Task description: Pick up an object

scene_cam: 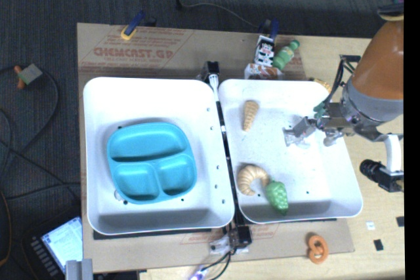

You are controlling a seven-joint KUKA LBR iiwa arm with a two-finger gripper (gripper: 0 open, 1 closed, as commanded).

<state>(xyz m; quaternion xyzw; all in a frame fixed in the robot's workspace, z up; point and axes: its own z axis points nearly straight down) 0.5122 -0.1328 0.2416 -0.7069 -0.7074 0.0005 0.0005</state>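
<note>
The gripper [298, 132] hung over the right bin [341, 206], near its right edge, fingers slightly parted and holding nothing. The cone [249, 114] lay toward the bin's far left corner; the croissant [251, 178] and green grapes [276, 196] touched by the near edge. The isolated cone offered the cleanest grasp; descent should have been centred before closing.

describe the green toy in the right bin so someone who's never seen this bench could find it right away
Start at the right-hand shallow white bin, then go to its near edge. There a small bumpy green plastic toy, shaped like a bunch of grapes, lies touching a curled tan croissant toy. It is the sole green item in that bin; the ridged tan cone lies apart, toward the far side.
</note>
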